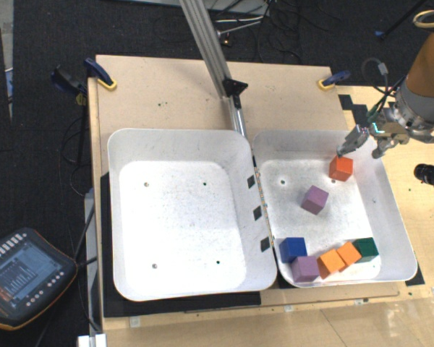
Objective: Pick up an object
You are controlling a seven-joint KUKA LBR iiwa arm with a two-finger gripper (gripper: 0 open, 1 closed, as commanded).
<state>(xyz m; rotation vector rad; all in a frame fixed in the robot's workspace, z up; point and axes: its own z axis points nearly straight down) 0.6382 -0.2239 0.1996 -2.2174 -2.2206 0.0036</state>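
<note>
Overhead, the claw (363, 142) hangs with its fingers spread wide, gripping nothing, its left fingertip (345, 147) just above the orange cube (341, 168) in the right bin (394, 215).

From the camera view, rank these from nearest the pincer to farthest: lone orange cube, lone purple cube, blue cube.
1. Lone orange cube, just below the pincer, upper right bin.
2. Lone purple cube, mid-bin.
3. Blue cube, near the bin's front-left corner.
</note>
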